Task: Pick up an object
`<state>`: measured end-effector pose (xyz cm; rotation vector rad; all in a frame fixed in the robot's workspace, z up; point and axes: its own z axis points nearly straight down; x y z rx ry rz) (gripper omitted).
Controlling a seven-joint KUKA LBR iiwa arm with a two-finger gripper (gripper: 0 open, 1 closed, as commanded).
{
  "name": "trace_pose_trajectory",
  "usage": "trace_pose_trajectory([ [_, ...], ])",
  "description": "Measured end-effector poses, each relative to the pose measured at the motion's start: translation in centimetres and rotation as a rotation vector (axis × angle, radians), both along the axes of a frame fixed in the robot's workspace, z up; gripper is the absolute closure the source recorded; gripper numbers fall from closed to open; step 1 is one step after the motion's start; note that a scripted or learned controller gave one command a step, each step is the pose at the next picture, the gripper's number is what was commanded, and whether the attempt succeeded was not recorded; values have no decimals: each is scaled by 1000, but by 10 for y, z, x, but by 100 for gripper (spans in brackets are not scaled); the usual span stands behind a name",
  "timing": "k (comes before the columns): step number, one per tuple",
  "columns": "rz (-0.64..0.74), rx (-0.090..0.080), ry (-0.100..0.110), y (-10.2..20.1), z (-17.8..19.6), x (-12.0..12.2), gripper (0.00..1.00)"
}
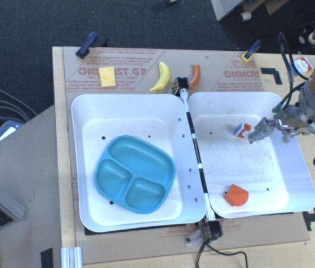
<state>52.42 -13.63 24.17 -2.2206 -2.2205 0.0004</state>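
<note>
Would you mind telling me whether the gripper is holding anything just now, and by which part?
It cannot be told. The gripper sits right beside the small red, white and blue object in the right bin, but no grasp is visible.

1. A blue divided plate (135,173) with three compartments lies flat in the left bin, turned at a slant
2. An orange block (236,195) lies near the front edge of the right bin
3. A small red, white and blue object (241,129) sits toward the back of the right bin; its shape is too small to tell
</note>
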Motion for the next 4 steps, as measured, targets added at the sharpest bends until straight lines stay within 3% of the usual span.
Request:
trace_pose_trajectory([
  [1,0,-1,-1,-27,-88,67,0],
  [2,1,0,-1,34,-158,126,0],
  [3,1,-1,-3,42,-157,143,0],
  [4,0,0,1,40,-157,104,0],
])
